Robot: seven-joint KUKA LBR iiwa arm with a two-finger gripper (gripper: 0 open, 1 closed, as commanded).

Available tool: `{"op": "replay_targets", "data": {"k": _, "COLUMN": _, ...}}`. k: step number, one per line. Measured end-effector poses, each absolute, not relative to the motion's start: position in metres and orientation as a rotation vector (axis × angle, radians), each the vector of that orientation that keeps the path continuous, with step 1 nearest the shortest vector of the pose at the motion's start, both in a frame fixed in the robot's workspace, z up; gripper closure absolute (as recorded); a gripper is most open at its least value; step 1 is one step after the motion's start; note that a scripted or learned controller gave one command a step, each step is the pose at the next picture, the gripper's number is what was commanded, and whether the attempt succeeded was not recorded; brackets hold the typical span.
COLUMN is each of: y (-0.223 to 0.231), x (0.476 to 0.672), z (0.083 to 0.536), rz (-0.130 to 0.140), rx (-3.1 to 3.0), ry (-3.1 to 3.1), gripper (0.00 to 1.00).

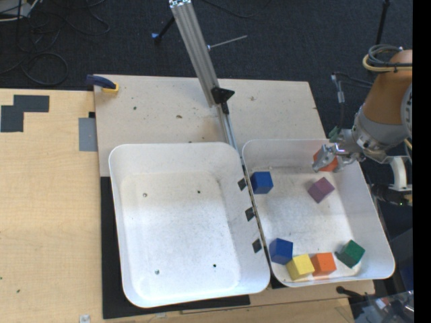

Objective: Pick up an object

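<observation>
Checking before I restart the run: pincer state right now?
Pincer: cannot be told at this slant; it sits over the right bin's upper right, just above the purple block, which lies on the bin floor.

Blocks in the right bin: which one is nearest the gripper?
The purple block, alone just below the gripper; the others lie farther off.

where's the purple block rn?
The small purple cube lies in the right-hand white bin, upper part, just below the gripper and right of the upper blue cube.
</observation>
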State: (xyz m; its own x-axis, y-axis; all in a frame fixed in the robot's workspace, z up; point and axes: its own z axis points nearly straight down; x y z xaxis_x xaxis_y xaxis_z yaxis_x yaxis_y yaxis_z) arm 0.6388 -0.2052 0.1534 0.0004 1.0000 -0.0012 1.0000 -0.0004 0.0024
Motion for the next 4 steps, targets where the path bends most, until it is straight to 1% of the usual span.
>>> {"op": "replay_targets", "data": {"k": 1, "y": -0.206, "x": 0.639, "z": 0.206, "rz": 0.002, "rx": 2.219, "ry": 2.22, "gripper": 1.0}}
{"op": "replay_targets", "data": {"k": 4, "y": -0.066, "x": 0.616, "z": 0.192, "rz": -0.004, "rx": 2.222, "ry": 2.231, "gripper": 1.0}}
